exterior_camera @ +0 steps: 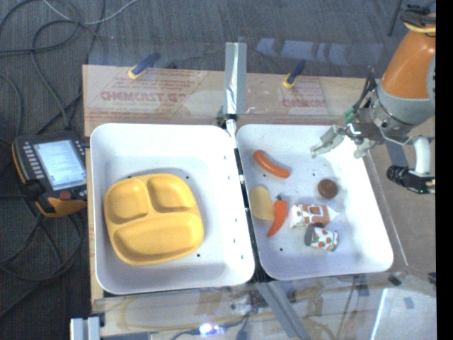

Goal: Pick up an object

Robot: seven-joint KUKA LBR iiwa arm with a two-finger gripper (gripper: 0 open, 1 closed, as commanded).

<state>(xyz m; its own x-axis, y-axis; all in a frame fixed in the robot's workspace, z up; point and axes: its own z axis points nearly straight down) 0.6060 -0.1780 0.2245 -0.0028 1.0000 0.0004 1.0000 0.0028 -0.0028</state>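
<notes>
The right bin (368,211) holds several toy foods. An orange-red sausage (272,163) lies at its upper left, and a small brown round piece (327,188) sits near the middle. A pale yellow lump (262,202) and a carrot (277,217) lie by the left wall. A small printed carton (310,215) and a tipped can (322,239) rest lower down. My gripper (338,146) hovers over the bin's upper right part, above and to the right of the sausage. It is open, with nothing between its fingers.
The left bin (113,140) holds a yellow divided plate (153,217). A metal post (234,76) stands behind the seam between the bins. A handheld pendant (49,165) lies left of the bench. Cables cross the floor behind.
</notes>
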